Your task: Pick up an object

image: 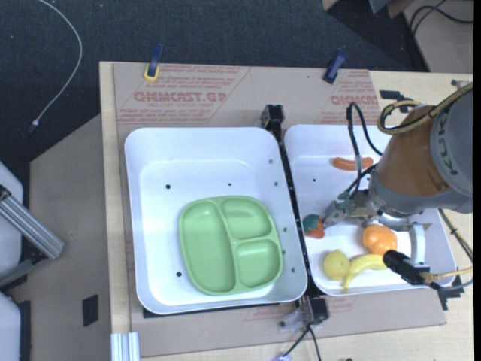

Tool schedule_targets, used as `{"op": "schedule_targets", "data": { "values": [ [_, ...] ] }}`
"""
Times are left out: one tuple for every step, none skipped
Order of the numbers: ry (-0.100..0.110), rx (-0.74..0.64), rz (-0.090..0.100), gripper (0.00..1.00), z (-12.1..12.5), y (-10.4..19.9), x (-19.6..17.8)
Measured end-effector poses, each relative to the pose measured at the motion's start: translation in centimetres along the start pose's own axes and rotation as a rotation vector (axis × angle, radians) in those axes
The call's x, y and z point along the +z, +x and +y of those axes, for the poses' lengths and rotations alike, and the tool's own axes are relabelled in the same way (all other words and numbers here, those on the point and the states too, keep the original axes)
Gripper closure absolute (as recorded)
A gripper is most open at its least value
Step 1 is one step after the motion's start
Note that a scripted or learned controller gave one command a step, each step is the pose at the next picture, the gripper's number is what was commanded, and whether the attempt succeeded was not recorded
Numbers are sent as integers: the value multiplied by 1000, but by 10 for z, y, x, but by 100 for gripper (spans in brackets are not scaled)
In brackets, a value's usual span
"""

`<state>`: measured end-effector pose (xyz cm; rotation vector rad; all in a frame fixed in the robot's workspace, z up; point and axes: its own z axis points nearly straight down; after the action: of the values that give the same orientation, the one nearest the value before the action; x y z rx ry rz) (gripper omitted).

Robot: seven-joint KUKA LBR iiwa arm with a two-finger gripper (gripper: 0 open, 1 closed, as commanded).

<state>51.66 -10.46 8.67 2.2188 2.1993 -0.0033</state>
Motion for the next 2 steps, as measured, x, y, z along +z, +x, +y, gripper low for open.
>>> {"op": "schedule_targets", "data": {
  "values": [
    [5,-3,8,100,-1,4,-9],
    [4,-9,12,100,3,0,-73]
  ]
}}
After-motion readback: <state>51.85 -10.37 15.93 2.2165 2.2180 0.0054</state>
